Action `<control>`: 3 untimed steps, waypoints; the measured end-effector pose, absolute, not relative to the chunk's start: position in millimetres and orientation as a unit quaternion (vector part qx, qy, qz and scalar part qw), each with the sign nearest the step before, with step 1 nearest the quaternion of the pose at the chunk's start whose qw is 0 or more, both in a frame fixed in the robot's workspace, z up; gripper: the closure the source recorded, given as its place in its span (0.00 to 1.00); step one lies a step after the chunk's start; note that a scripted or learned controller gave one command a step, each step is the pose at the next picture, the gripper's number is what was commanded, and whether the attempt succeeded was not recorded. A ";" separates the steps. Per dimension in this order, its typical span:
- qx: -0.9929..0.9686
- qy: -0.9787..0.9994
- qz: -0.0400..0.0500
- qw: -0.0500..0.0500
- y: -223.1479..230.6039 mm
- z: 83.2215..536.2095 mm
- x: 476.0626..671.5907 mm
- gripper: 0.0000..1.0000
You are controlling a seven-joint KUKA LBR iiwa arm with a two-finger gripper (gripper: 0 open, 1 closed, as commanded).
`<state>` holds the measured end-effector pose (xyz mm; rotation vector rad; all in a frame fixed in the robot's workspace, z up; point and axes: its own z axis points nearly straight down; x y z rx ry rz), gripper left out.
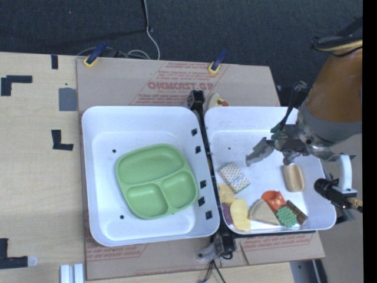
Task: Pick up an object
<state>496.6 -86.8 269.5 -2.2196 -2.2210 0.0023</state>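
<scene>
Objects (259,204) crowd the right bin (247,122); tool (266,151) hangs above, seemingly spread; cardboard (177,84) reads "CHEMCAST GP".

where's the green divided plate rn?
The green divided plate lies flat in the left bin, near its middle, across the divider from the right bin holding the small items.

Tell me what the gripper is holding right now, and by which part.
Nothing is held. The gripper hangs open over bare floor of the right bin, with the checkered packet and the tan bread roll lying apart from its fingers.
</scene>
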 end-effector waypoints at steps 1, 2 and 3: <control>-0.709 -0.705 0.002 -0.001 -187.8 238.5 534.4 0.00; -0.709 -0.705 0.003 0.004 -224.0 174.9 479.2 0.00; -0.706 -0.708 -0.001 -0.002 -216.6 82.5 536.9 0.00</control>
